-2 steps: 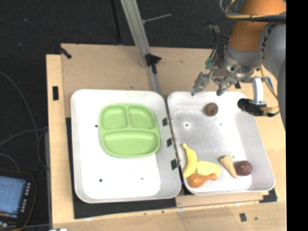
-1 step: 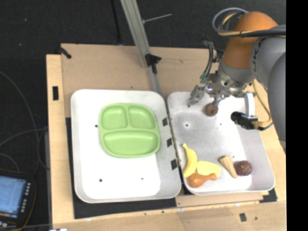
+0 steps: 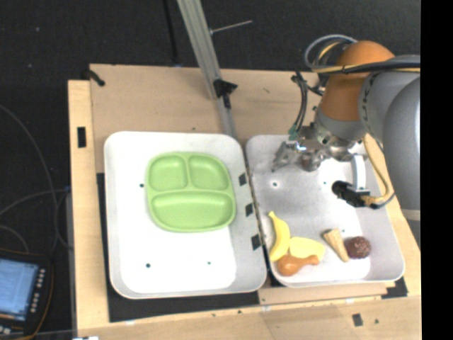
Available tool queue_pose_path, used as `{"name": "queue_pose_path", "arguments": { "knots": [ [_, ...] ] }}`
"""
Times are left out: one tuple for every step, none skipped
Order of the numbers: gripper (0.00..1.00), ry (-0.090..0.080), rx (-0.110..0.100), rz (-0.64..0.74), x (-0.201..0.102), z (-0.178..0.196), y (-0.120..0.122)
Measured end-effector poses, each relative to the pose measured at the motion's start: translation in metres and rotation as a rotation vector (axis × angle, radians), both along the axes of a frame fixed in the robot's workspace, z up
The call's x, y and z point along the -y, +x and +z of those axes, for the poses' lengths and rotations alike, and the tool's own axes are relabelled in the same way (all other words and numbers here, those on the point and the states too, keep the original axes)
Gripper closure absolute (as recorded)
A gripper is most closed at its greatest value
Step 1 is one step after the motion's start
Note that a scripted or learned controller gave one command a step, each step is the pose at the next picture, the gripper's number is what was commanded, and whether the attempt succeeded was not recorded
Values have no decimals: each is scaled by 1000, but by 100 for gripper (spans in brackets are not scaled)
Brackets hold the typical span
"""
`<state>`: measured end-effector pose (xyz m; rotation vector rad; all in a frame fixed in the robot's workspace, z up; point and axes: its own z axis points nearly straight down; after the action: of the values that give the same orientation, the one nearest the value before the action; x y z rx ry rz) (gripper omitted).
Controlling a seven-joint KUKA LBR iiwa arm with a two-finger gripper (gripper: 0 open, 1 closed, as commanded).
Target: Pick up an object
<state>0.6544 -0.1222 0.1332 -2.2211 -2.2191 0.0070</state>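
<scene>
My gripper (image 3: pixel 299 154) hangs over the far end of the right bin (image 3: pixel 311 197), below the arm's orange band, with nothing seen in it. The toy food lies at the bin's near end, well apart from the gripper. A yellow banana (image 3: pixel 278 236) rests against the left wall. Beside it are a pale yellow piece (image 3: pixel 307 248) and an orange piece (image 3: pixel 290 265). A tan cone (image 3: pixel 335 245) and a dark brown ball (image 3: pixel 359 246) lie to the right.
A green divided plate (image 3: pixel 190 192) sits in the left bin (image 3: pixel 127 261). A slanted metal post (image 3: pixel 205 55) rises behind the bins. A black fitting with cables (image 3: pixel 348 190) hangs off the arm over the right bin's right side.
</scene>
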Motion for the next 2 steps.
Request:
{"name": "queue_pose_path", "arguments": {
  "knots": [
    [100, 0, 8, -3, 1, 15, 2],
    [100, 0, 13, 0, 6, 77, 10]
  ]
}}
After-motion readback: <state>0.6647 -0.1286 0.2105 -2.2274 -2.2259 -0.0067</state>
